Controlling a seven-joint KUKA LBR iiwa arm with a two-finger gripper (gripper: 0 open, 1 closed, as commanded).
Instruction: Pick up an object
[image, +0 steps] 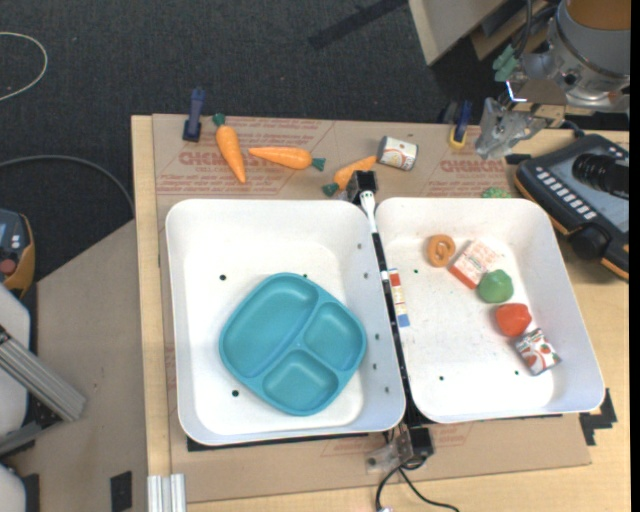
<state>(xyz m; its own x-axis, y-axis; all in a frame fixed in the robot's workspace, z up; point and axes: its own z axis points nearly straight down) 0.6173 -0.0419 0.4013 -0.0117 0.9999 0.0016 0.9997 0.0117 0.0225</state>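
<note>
My gripper hangs above the bench behind the right bin's far rim, with nothing visibly in it. In that bin lie an orange ring-shaped piece, a red and white packet, a green ball, a red tomato-like piece and a small red and white carton. All of them lie toward the bin's right half, well below and in front of the gripper.
A teal divided plate lies in the left bin. Behind the bins, on the cardboard, lie three toy carrots and a small carton. A black keypad unit sits at the right.
</note>
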